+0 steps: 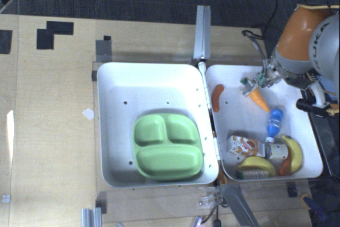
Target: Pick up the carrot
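Right bin (297, 93) | jaws (255, 85) at carrot (258, 99) top, grip unclear | juice carton (243, 145) print unreadable

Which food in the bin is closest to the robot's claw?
The carrot, orange and pointed, lies right at the gripper. The sausage and bananas are farther away.

carrot (260, 99) orange, near right bin's (234, 74) back edge. both bins white; left bin (114, 93) holds pale green divided tray (167, 146). sausage (217, 98) red-brown by right bin's left wall. bottle (274, 122) blue, white cap. two bananas (294, 150) yellow at front edge. carton (243, 145) white with orange print. bench (48, 130) light wood, black squares at back left corner. arm (305, 42) grey, orange band.
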`<state>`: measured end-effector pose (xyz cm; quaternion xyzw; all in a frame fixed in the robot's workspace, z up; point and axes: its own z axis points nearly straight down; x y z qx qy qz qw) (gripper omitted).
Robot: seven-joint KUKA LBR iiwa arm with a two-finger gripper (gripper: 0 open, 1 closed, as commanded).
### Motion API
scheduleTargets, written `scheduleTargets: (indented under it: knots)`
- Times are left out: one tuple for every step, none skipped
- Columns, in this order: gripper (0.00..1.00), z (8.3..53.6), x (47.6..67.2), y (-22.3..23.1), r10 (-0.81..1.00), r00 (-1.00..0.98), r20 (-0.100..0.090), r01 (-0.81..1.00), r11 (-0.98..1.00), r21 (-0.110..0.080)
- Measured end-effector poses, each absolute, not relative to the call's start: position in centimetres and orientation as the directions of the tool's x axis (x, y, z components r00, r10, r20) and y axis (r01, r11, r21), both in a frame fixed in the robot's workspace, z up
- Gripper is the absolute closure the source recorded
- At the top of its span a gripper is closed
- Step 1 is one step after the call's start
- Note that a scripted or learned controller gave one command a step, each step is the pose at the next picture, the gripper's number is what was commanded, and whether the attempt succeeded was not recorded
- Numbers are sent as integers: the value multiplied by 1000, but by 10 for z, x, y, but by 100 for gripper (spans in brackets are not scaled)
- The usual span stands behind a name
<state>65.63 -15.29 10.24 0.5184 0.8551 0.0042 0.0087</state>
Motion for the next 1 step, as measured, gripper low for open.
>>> scheduleTargets:
  knots:
    - [100, 194, 662, -96, 768, -640, -7, 768, 640, 8]
